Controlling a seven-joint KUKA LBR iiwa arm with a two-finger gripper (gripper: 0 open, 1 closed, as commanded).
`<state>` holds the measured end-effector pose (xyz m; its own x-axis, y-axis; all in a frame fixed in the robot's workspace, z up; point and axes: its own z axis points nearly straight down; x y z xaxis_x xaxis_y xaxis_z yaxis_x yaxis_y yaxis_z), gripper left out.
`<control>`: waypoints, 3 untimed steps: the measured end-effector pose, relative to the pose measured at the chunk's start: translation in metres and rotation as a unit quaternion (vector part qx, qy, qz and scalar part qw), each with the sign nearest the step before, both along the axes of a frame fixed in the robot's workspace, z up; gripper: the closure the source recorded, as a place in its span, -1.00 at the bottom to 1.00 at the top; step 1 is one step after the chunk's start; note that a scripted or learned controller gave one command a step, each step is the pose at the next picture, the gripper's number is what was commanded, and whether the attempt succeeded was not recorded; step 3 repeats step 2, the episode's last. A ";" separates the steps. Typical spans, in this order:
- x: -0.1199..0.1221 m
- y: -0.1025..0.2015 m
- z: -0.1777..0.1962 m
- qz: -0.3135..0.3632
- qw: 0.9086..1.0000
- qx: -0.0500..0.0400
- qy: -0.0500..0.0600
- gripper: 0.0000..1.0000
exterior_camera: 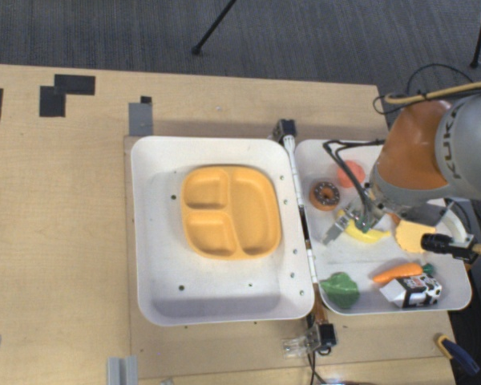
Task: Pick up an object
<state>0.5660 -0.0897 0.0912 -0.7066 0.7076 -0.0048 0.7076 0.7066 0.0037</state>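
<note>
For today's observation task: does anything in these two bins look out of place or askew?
Nothing stands out. The yellow divided plastic tray lies flat in the left white bin; small toys lie loose in the right white bin.

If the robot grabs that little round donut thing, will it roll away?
The donut lies flat in the right bin, so it probably won't roll unless tipped on edge. It looks small, likely light. Its rounded rim might slip between the gripper fingers.

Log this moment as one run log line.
gripper: low in right bin, over yellow item | fingers: unclear | orange divided tray: left bin | pick: not confirmed
</note>
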 end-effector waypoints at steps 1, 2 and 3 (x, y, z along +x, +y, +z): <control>-0.039 0.001 0.001 -0.014 1.000 -0.001 -0.012 -1.00; 0.002 -0.004 -0.001 0.032 0.999 0.002 0.002 -1.00; 0.002 -0.004 -0.001 0.032 0.999 0.002 0.002 -1.00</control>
